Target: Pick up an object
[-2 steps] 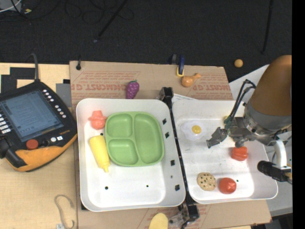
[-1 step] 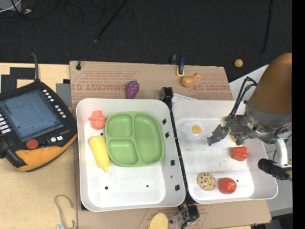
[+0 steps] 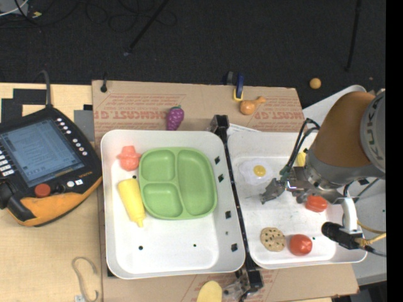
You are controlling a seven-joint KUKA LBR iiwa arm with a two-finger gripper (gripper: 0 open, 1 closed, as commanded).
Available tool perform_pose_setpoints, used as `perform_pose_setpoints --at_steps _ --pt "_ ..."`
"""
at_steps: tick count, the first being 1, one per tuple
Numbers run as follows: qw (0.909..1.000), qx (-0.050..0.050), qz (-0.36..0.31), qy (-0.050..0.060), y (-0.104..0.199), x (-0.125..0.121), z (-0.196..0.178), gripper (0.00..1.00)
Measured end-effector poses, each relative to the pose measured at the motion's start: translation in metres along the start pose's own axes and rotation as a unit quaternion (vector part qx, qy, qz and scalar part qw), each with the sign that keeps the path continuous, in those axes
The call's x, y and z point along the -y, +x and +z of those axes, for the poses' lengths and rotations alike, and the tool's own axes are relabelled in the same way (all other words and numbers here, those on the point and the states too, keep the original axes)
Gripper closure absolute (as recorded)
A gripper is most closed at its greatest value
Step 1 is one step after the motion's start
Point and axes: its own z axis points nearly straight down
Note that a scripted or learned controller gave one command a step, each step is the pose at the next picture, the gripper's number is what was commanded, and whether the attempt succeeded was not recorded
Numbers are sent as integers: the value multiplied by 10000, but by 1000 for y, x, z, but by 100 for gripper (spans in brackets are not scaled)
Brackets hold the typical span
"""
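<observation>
The gripper (image 3: pixel 272 194) is being held low over the middle of the right bin (image 3: pixel 252 244), at the frame's right; whether it is released or clenched cannot be told. A fried egg (image 3: pixel 259 170) is lying just above it, a cookie (image 3: pixel 272 238) and a tomato (image 3: pixel 300 245) below, toward the lower edge.

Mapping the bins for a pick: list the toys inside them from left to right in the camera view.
Pink toy → yellow corn-like toy → green divided plate → fried egg → cookie → tomato.
</observation>
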Motion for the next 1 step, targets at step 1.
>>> perform_pose_setpoints --at_steps 1 --pt "10000 2 10 -3 -2 -1 44 0"
